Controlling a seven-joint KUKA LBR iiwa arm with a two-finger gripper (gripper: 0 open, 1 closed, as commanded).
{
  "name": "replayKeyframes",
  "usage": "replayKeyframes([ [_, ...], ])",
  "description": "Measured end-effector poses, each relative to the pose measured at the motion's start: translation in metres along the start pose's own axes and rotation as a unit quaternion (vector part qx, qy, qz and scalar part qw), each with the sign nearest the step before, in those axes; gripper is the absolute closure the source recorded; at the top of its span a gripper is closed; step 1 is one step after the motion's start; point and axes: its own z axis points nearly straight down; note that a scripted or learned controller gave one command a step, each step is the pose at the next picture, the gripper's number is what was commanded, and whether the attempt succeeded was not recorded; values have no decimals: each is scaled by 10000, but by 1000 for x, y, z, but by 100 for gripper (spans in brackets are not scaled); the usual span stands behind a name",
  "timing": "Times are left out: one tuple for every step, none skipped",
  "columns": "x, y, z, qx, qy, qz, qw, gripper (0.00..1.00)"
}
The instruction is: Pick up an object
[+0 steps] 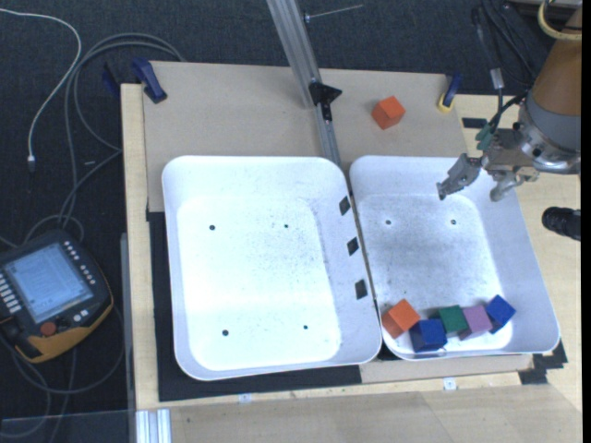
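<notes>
Camera view, looking down at a slant: two shallow white bins side by side on a tan bench. Left bin on the left, right bin beside it, touching along the middle.

Near the front edge of the right bin, a row of small blocks packed close: orange block at the left end, dark blue block just beside and slightly in front of it, then green block, purple block, and blue block at the right end (neighbours touching or nearly so).

Outside the bins, on the bare bench behind the right bin: a second orange block, well apart from the row.

Reaching in from the right, grey arm with its orange band, gripper hanging over the back right part of the right bin. Fingers spread wide, one fingertip toward the bin's middle, the other nearer the right rim, nothing between them. Well apart from the row of blocks at the front.

Off the bench at lower left, a handheld control pad on the dark floor, with cables trailing behind it.
</notes>
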Motion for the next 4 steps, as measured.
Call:
replayKeyframes([
  [53,46,111,36,8,-21,10000,0],
  [155,74,57,-45,9,-49,10000,0],
  [149,73,48,-33,-9,-21,10000,100],
  [210,40,47,15,3,-31,10000,100],
])
